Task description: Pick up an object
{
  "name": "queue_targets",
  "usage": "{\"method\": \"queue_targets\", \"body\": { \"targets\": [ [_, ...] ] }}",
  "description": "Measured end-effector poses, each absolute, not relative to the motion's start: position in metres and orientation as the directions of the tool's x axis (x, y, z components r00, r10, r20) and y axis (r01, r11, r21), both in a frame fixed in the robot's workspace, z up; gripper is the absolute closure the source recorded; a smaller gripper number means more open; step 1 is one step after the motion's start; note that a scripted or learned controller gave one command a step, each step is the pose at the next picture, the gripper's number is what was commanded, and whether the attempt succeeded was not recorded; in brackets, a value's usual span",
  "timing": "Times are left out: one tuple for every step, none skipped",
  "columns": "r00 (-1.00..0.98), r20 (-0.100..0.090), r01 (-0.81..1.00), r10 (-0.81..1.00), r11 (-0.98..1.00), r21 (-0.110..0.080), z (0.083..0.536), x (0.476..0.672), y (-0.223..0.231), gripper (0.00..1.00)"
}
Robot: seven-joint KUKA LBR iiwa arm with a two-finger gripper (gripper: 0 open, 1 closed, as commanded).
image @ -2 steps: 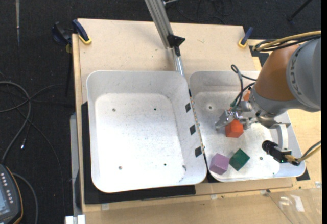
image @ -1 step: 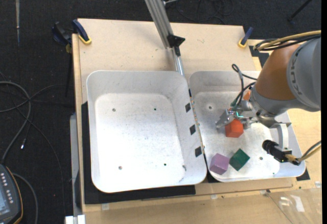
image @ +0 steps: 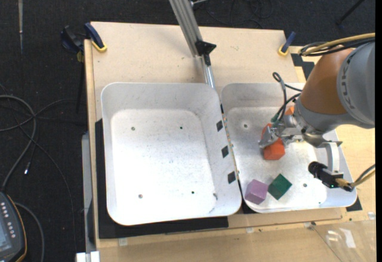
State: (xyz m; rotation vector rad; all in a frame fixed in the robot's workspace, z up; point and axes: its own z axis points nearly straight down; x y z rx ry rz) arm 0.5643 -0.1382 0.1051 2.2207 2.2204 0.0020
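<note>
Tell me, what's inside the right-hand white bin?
An orange block under the robot's hand, a purple block and a green block. The arm covers the bin's far right part.

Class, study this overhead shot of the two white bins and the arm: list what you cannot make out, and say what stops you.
1. Whether the gripper grips the orange block: in the camera view the wrist hardware overlaps the block's top.
2. The right bin's far right side: covered by the arm.
3. The arm's base: cut off by the right edge.
4. The purple block and green block: too small to show surface detail.
</note>
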Motion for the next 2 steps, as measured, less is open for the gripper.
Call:
{"method": "queue_targets", "body": {
  "targets": [
    [-0.01,0.001,1.0,1.0,0.01,0.009,0.2,0.582,-0.062,1.0],
    [-0.009,0.003,1.0,1.0,0.009,-0.003,0.195,0.557,0.004,1.0]
  ]
}}
